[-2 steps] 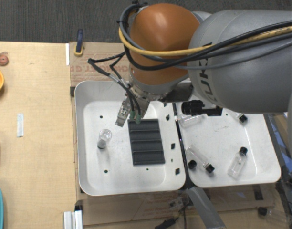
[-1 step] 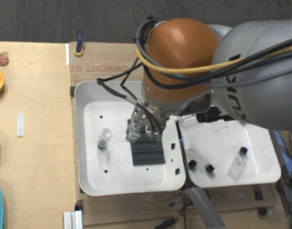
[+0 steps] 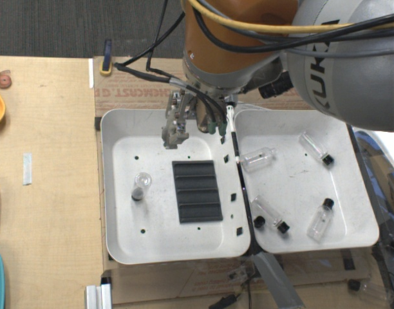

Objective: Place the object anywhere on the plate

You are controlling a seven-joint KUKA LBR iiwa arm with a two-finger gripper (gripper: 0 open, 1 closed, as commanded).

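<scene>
The pincer (image 3: 176, 134) hangs above the left bin's (image 3: 113, 237) far end; whether it is open cannot be told. A clear vial (image 3: 140, 187) stands left of the black ribbed plate (image 3: 197, 191). It should descend squarely over the vial.

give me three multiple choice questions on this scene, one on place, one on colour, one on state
1. Where is the left bin's vial?
A. on the plate
B. left of the plate in view
C. in the other bin
2. Plate colour?
A. black
B. white
C. orange
3. How does the right bin's vial nearest the divider rest?
A. upright
B. on its side
C. atop another vial

Answers: B, it sits on white floor apart from the plate; A, a dark ribbed slab; B, it lies flat.
</scene>
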